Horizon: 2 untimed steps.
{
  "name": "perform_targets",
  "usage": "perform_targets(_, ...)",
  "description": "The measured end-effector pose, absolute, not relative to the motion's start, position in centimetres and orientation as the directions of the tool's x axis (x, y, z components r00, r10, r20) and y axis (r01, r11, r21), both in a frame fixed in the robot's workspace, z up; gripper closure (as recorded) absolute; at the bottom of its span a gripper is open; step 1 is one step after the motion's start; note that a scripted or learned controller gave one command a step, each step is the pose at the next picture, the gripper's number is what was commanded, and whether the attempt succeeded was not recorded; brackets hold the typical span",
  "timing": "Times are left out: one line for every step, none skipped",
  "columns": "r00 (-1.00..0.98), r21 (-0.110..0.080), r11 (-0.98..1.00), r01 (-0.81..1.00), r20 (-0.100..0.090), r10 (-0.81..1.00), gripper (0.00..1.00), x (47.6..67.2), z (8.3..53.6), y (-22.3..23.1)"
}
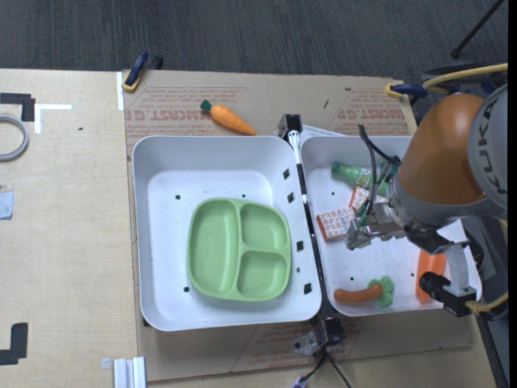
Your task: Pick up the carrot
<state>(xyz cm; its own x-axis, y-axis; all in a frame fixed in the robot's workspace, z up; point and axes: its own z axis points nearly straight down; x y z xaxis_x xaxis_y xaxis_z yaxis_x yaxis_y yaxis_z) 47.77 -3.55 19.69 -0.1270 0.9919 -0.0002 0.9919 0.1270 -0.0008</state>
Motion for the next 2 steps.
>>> perform_targets(-0.175,0.002,0.175,0.985,-0.002,0.985,1.0,47.9,32.8,-7.5)
perform_targets(0.086,-0.002,-0.086,0.996,-0.001,0.996,1.0,47.8,23.0,2.2)
